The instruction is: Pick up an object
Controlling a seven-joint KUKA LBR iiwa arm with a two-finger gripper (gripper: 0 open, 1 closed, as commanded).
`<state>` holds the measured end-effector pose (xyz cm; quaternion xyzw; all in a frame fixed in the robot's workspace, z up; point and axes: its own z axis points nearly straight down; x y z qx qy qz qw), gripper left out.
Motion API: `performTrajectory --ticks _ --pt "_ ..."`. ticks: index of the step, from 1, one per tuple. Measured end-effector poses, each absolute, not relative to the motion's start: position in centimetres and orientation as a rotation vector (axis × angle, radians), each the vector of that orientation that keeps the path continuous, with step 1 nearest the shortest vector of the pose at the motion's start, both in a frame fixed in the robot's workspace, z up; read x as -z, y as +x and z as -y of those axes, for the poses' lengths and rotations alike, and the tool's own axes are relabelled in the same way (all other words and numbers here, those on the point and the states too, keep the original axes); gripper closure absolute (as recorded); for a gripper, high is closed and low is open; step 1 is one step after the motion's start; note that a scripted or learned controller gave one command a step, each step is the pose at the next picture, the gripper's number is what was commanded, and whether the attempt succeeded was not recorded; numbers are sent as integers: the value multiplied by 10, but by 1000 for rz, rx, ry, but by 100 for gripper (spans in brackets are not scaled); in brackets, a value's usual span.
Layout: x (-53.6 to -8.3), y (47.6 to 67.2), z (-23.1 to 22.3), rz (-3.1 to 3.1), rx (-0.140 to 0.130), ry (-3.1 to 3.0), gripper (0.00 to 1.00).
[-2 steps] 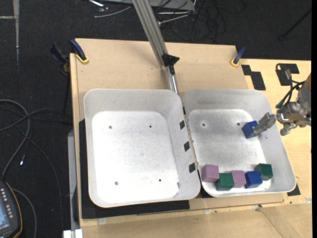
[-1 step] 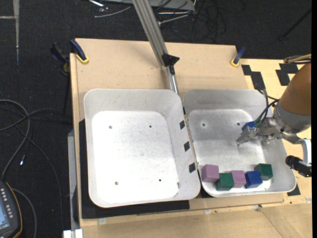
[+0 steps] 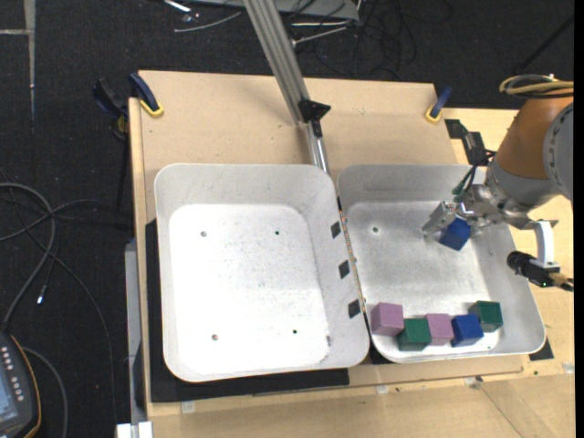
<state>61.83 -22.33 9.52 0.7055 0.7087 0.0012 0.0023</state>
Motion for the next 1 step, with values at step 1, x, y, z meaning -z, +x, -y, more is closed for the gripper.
performTrajectory --ticks 1 --pt "-95 572 224 -2222 3 2225 0"
